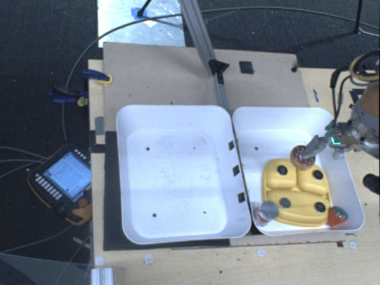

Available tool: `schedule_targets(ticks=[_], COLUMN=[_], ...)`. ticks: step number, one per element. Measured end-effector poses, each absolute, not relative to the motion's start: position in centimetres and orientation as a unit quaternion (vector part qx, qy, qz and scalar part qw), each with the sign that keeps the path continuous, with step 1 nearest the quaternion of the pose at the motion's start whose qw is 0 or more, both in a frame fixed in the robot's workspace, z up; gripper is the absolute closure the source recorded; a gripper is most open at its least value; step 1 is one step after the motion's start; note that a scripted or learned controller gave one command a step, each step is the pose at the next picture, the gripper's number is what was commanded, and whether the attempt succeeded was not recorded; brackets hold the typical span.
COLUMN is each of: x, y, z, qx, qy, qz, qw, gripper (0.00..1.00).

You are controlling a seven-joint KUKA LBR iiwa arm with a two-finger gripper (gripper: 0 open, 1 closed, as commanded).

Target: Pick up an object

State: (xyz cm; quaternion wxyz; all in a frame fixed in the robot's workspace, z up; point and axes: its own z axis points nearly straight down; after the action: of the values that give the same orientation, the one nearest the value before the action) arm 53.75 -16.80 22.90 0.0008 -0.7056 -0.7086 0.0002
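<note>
While the arm reaches in from the right, the scene reads from left to right as follows.

Floor at far left: a handheld control pendant point(64, 183) with a lit screen lies on dark carpet, cables trailing around it.

Tabletop edge: blue and yellow clamps point(89, 85) grip the left edge of the tabletop point(154, 76), a brown board with a dark mat under the bins.

Left bin: the left bin point(133, 221) is shallow and white, with small dark dots on its floor; it sits just beside the right bin, their rims touching along the middle.

Pole: a grey pole point(199, 31) slants down from the top of the view to the point where the two bins meet.

Right bin: the right bin point(267, 123) is white and carries the objects in its near half.

Yellow moulded object: the yellow moulded object point(297, 195) is lumpy with dark round spots and lies against the near wall.

Grey object: a small grey round object point(268, 210) sits at the yellow piece's near left corner, touching it.

Brown ring: a brown ring-shaped object point(301, 157) rests at the yellow piece's far edge, right at the pincer tip.

Red object: a small red object point(337, 217) lies in the near right corner.

Pincer: the pincer point(310, 149) points down-left onto the brown ring; how far it is open, and whether it has hold of anything, cannot be told.

Arm: the arm point(365, 114) enters over the right bin's right rim.
</note>
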Motion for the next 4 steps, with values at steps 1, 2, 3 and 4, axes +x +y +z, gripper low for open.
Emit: schedule_targets(ticks=[1,2,3,4], x=[53.8,53.6,53.8,54.1], y=[-16.8,-16.7,-16.4,-16.0], z=[23.0,16.8,12.9,12.1], qx=[-0.705,-0.707,-0.705,-0.705], qy=[-0.709,-0.708,-0.709,-0.709], qz=[-0.0006,0.0008,-0.005,-0.0079], qw=[-0.001,0.001,-0.006,-0.005], gripper=[0.0,0.0,0.0,0.0])
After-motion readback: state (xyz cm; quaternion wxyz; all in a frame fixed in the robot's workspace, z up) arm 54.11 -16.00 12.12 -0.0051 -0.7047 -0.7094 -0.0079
